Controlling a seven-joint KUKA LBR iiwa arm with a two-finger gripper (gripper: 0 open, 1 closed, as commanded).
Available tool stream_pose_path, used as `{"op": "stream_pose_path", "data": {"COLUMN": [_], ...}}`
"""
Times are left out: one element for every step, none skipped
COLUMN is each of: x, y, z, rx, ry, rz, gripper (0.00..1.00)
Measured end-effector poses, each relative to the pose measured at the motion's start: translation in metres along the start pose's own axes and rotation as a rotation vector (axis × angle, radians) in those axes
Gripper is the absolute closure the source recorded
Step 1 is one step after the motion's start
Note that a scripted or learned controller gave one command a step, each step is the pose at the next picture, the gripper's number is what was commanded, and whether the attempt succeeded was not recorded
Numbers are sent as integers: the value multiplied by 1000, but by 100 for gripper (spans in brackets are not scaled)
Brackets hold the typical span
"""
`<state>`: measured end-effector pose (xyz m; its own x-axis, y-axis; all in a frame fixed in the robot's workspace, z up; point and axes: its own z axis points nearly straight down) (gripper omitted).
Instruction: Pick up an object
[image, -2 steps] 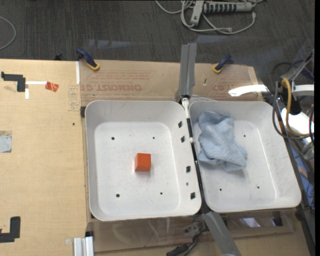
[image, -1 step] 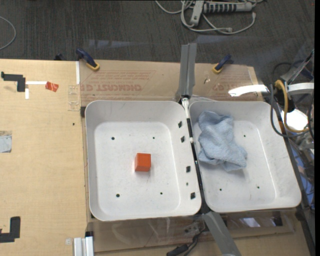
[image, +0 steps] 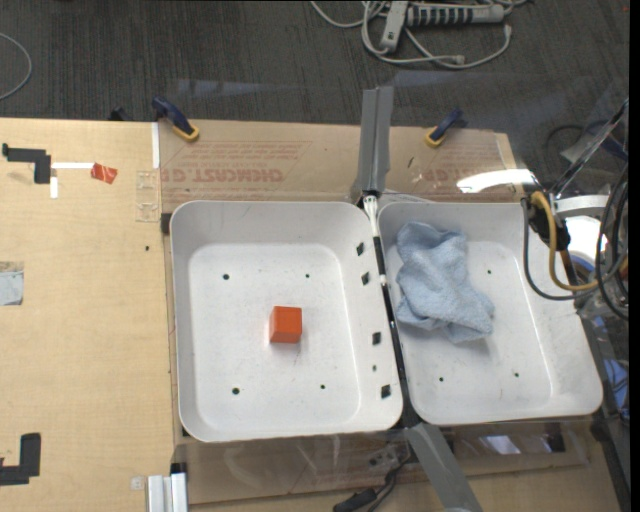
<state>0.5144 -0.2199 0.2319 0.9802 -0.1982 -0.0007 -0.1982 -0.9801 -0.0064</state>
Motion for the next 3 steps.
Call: {"op": "stream_pose_path", "data": {"x": [-5,-4,32], "y": [1,-1,-7], "z": [29,20,44], "rx": [0,6,1], "ry": [-2,-2,0], "rz": [1,1,3], "gripper": [100,100,100]}}
